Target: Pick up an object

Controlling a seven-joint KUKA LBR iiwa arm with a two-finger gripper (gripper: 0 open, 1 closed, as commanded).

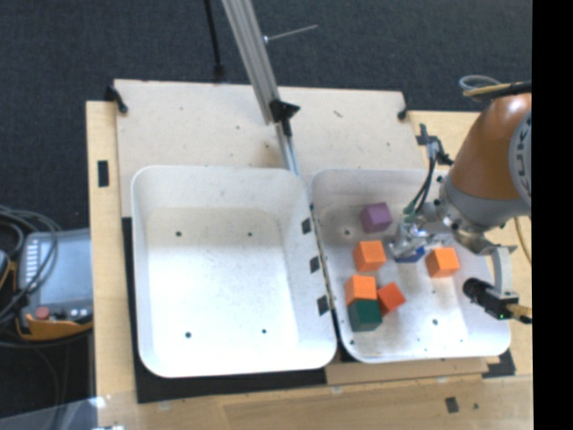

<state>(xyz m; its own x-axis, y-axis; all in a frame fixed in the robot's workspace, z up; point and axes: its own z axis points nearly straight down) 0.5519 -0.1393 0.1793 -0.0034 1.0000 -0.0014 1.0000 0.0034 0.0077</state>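
Note:
The right bin (pixel 448 334) holds several small blocks. A purple block (pixel 376 215) lies toward its back, with an orange block (pixel 369 254) in front of it. Another orange block (pixel 442 262) lies further right. Near the bin's front left, an orange block (pixel 363 287), a red-orange block (pixel 390 297) and a dark green block (pixel 364 313) sit close together. My gripper (pixel 407 245) is low in the bin, between the two orange blocks and just right of the purple one. A small bluish thing (pixel 408 256) shows right under it, partly hidden.
The left bin (pixel 161 195) stands beside the right one, their walls meeting along a divider (pixel 315 249). A slanted aluminium post (pixel 255 52) rises behind the bins. A black part (pixel 488 296) of the arm hangs over the right bin's right side.

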